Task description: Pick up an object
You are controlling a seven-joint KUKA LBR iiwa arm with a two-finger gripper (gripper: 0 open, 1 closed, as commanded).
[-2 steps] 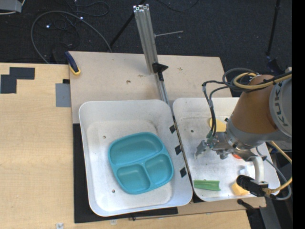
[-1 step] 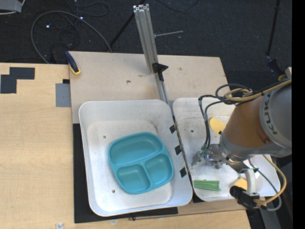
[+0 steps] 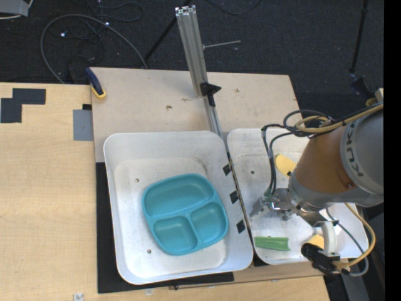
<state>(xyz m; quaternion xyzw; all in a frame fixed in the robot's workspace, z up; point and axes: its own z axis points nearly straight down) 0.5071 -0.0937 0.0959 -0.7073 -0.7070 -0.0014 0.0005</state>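
Green flat object (image 3: 271,243) lies on the floor of the right bin (image 3: 245,149), just below the gripper (image 3: 270,204) and apart from it. Whether the gripper is open or closed cannot be told. A teal divided tray (image 3: 185,213) sits in the left bin (image 3: 125,168).
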